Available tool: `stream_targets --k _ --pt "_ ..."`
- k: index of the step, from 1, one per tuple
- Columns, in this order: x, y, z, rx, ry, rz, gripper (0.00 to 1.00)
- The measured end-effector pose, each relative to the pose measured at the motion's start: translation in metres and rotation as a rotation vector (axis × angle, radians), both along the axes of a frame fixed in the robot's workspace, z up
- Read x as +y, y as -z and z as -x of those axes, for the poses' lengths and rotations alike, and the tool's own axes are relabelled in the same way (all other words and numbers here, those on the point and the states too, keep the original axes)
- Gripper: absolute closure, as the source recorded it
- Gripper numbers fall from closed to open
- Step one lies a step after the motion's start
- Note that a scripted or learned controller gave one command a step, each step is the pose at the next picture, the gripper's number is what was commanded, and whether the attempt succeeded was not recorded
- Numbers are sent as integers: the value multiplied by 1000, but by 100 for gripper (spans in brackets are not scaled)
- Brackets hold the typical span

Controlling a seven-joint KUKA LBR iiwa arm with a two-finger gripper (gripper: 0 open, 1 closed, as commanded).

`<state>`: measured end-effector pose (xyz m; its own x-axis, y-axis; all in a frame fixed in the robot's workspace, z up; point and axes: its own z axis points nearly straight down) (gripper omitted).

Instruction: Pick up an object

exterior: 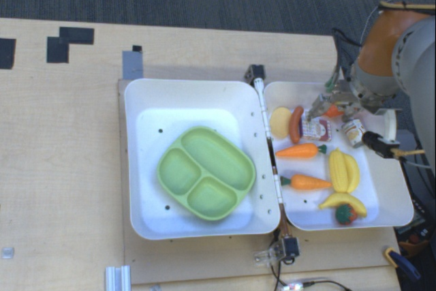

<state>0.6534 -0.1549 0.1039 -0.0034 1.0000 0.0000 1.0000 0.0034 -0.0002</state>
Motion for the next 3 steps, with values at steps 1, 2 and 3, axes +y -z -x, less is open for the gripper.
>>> stream_targets --k 1,2,3 --pt "0 -12 -1 -4 -4 1 100" --pt "1 -11 -1 -4 -4 1 0" --pt "31 13 33 -18 1 3 0"
